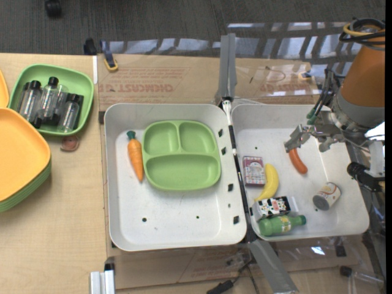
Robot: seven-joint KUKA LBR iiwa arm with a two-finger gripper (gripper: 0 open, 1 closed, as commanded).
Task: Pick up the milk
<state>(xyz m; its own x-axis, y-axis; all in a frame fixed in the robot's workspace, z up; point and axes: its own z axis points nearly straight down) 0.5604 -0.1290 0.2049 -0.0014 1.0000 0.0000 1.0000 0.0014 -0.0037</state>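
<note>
The milk is a small black-and-white cow-patterned carton. It lies near the front left of the right bin, between a banana and a green bottle. My gripper hovers over the right bin's middle right, above a red sausage and well up and right of the milk. Its fingers stand spread apart, open, with nothing between them.
In the right bin there is also a pink box and a tipped can. The left bin holds a green divided plate and a carrot. Orange plates and a green tray of bottles sit far left.
</note>
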